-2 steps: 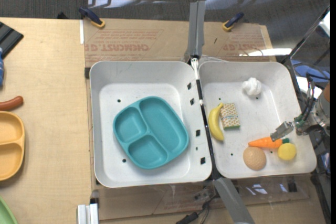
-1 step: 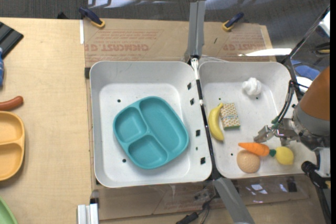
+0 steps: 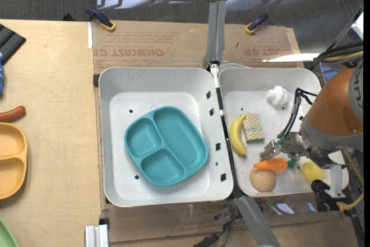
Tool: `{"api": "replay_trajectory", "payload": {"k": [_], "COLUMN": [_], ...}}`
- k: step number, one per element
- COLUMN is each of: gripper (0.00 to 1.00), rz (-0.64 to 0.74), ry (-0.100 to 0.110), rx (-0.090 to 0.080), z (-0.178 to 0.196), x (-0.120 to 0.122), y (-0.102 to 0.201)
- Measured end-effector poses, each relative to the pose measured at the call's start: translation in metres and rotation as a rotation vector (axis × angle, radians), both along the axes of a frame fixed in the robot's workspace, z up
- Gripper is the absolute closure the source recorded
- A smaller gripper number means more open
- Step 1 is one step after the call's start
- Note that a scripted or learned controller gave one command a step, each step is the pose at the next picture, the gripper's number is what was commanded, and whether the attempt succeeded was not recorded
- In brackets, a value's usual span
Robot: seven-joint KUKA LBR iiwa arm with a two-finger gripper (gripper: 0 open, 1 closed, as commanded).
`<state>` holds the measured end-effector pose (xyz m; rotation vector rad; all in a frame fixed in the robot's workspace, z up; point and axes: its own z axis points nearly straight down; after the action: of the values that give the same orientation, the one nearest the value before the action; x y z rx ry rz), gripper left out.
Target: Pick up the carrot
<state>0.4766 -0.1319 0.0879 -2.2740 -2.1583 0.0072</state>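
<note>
- Bright, even overhead light on my bench; both white bins near clipping.
- Glare streak on the cardboard at 1 o'clock.
- Soft shadows under the teal tray.
- Focus slightly soft throughout; floor at 12 o'clock dim.

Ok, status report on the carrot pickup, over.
Pincer low in right bin, at carrot's top edge; grip unconfirmed. Carrot lying flat on bin floor. Tan ball touching it below, banana close left.
</note>
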Motion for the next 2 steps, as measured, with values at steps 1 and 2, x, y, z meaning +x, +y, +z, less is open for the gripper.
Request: {"api": "replay_trajectory", "payload": {"k": [1, 2], "gripper": [0.0, 0.0], "rz": [0.343, 0.357], "ry": [-0.003, -0.003], "rx": [0.002, 0.001], "z": [0.0, 0.0], "x": [0.001, 0.0], "y": [0.034, 0.016]}}
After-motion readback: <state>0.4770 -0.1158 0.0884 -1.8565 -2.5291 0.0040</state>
